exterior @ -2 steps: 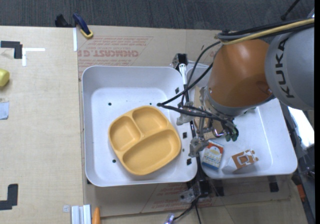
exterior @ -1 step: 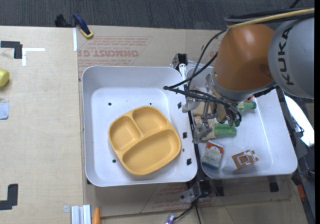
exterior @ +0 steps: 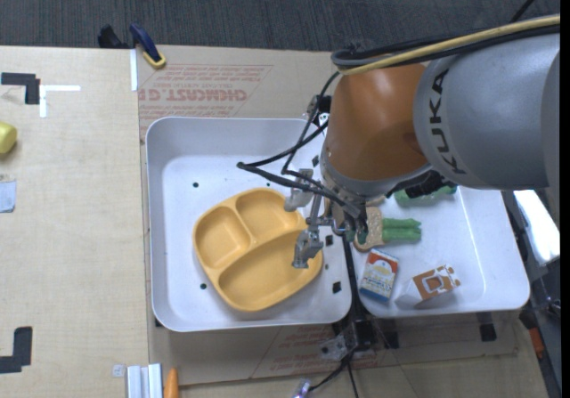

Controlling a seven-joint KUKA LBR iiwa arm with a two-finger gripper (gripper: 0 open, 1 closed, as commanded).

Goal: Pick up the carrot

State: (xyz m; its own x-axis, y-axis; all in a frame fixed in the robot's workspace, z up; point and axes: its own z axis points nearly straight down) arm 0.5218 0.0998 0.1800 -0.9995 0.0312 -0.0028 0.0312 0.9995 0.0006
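Note:
My gripper (exterior: 303, 229) hangs over the right side of a yellow divided plate (exterior: 240, 249) that lies in the left bin (exterior: 169, 209). Its two metal fingers (exterior: 307, 251) stand apart, open, with nothing between them. The thick orange and grey arm (exterior: 401, 120) reaches in from the right and covers the strip where the two bins meet, along with the back of the right bin.
In the right bin (exterior: 485, 272) lie two green items (exterior: 401, 229) (exterior: 426, 193), a tan piece (exterior: 372, 227) by the wrist, a small carton (exterior: 378, 276) and a white and orange box (exterior: 435, 282). Black cables (exterior: 267, 169) loop over the left bin.

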